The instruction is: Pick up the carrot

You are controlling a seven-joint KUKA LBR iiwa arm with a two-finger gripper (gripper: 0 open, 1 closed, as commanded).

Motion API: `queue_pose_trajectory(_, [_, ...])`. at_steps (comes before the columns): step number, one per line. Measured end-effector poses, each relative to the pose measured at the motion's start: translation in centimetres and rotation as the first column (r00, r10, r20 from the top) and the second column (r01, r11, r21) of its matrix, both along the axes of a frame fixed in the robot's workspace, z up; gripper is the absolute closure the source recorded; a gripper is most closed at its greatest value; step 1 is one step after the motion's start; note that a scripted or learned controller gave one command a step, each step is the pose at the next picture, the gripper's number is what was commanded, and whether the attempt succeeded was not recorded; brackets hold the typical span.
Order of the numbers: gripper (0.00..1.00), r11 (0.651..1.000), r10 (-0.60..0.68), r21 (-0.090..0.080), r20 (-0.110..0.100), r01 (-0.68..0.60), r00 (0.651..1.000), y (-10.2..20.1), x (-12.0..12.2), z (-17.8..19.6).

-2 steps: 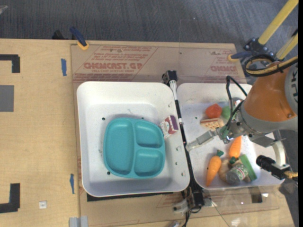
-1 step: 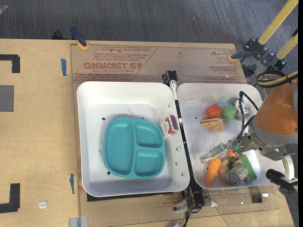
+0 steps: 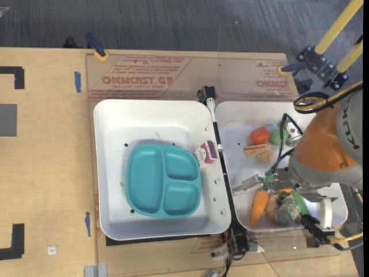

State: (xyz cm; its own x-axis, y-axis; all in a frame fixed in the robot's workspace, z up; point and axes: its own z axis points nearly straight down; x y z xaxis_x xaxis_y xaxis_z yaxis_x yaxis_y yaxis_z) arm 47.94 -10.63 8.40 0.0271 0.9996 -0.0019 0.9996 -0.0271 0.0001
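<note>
The orange carrot (image 3: 259,207) lies near the front of the right bin (image 3: 233,133), with its thick end pointing up toward the arm. My gripper (image 3: 260,183) hangs just above that thick end, low in the bin, below the arm's orange band. The view does not show anything held in the gripper.
Behind the gripper in the right bin are a red tomato (image 3: 260,135), a green item (image 3: 277,136) and a tan wedge (image 3: 258,151). A grey-green item (image 3: 285,210) lies right beside the carrot. The left bin (image 3: 115,126) holds a teal divided plate (image 3: 164,179) and a small packet (image 3: 206,153).
</note>
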Motion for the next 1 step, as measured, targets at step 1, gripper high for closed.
queue_pose_trajectory(1, [1.00,1.000,0.000,0.000,0.004,0.000,1.000,0.03,0.15,1.00])
